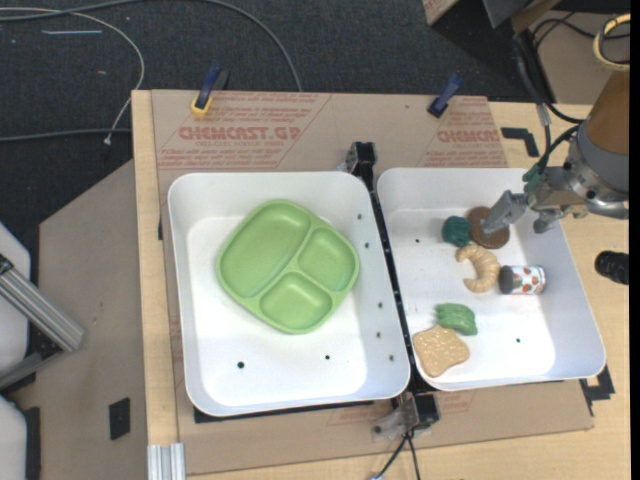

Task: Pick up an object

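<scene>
The right bin (570, 313) holds several small items. A dark green lump (457, 231) and a brown round piece (490, 232) lie near its back. A tan croissant (481, 267) and a small can (522, 280) on its side lie mid-bin. A green leafy piece (456, 317) and a tan bread slice (440, 349) sit at the front left. My gripper (527, 213) hangs over the back of this bin, just right of the brown piece. It is open, with nothing between its fingers.
The left bin (200, 368) holds a light green divided plate (288, 265). A black divider (385, 268) runs between the bins. Blue clamps (208, 88) (445, 95) pin the cardboard at the back. The arm's body (610, 138) rises at the right edge.
</scene>
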Controlling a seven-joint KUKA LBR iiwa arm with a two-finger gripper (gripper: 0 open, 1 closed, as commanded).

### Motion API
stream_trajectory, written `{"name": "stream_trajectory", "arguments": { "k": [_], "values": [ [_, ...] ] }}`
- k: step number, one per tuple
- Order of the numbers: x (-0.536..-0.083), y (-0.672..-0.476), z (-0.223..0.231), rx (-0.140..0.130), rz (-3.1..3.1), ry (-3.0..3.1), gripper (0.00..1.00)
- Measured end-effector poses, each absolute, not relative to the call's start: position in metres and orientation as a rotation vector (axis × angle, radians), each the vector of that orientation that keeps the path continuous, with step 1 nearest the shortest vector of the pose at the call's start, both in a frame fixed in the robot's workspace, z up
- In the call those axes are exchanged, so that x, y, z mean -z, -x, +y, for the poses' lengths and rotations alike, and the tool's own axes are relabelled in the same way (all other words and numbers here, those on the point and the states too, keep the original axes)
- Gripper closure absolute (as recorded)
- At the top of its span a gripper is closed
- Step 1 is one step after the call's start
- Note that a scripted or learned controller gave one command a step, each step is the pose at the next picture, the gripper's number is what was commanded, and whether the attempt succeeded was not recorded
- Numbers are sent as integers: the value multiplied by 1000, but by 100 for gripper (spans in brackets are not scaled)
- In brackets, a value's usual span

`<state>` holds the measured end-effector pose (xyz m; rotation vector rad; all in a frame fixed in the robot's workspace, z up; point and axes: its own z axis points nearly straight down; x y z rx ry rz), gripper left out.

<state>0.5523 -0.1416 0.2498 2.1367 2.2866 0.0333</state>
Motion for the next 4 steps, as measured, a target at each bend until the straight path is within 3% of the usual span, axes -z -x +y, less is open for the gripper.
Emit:
{"name": "stream_trajectory", "arguments": {
  "k": [1, 4],
  "values": [
    [-250, -552, -142, -33, 2287, -2137, 0],
    [-183, -552, -136, 0, 2240, -2207, 0]
  ]
}}
